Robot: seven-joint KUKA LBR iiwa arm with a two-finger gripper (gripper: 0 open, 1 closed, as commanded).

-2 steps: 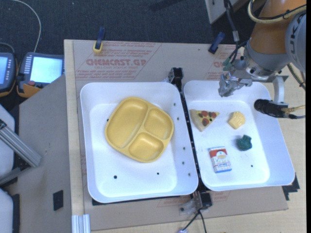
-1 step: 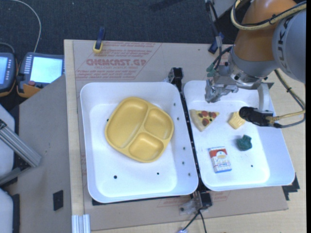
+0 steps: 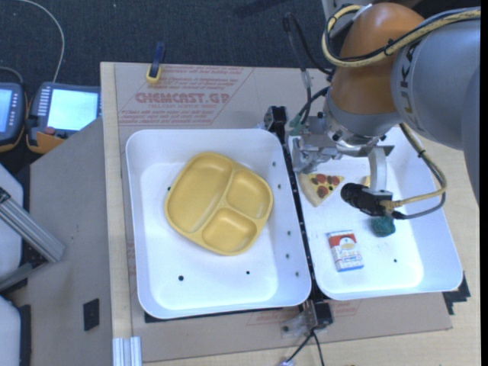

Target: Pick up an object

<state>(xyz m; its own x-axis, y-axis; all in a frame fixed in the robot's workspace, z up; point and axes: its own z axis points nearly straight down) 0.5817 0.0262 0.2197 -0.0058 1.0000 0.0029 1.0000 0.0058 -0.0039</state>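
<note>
In the right bin (image 3: 435,269) lie a toy pizza slice (image 3: 322,187), a small red-and-white box (image 3: 345,250) and a teal lump (image 3: 383,226). My gripper (image 3: 316,158) hangs low over the far left part of this bin, just above the pizza slice's far edge. The wrist and its orange band cover most of the gripper from above. Nothing is seen in its grasp. The box lies toward the bin's front, apart from the gripper. The teal lump sits to the right of the pizza slice.
The left bin (image 3: 152,280) holds a yellow divided plate (image 3: 219,202). The wall between the two bins (image 3: 297,212) runs just left of the gripper. A blue-and-yellow clamp (image 3: 156,62) sits at the bench's far edge.
</note>
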